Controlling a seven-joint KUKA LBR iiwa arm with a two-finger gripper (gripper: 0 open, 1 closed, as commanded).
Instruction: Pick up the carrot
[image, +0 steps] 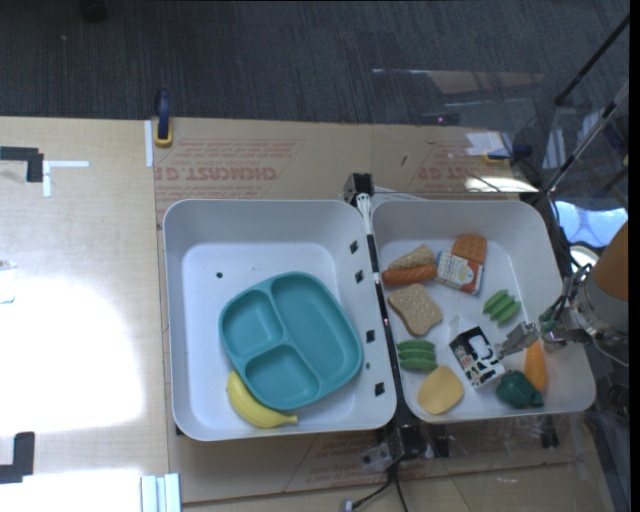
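The wooden bench (80, 300) fills the left and middle of the frame, with a flattened cardboard sheet (260, 165) under the two white bins. The left bin (190, 240) sits at centre and holds a teal three-compartment tray (290, 340), turned at an angle, with a yellow banana (255, 405) lying against the tray's lower left edge. The right bin (535, 235) touches it along a shared edge and holds the smaller things: a slice of bread (414, 309) near its left wall, a hot dog (411, 267) just above that, and an orange and white carton (462, 264) at upper centre. Below the bread lie a green pea pod (416, 354) and a pale yellow chip-like piece (439, 390). A second green pod (500, 305) lies to the right of centre. A black and white block (474, 357) sits near the bin's lower middle, with a dark green vegetable (518, 390) at the lower right. The carrot (537, 365) lies in the bin's lower right corner, just above that vegetable. The gripper (521, 338) reaches in from the right edge, its metal tips just beside the carrot's upper end; whether it is open or closed I cannot tell.
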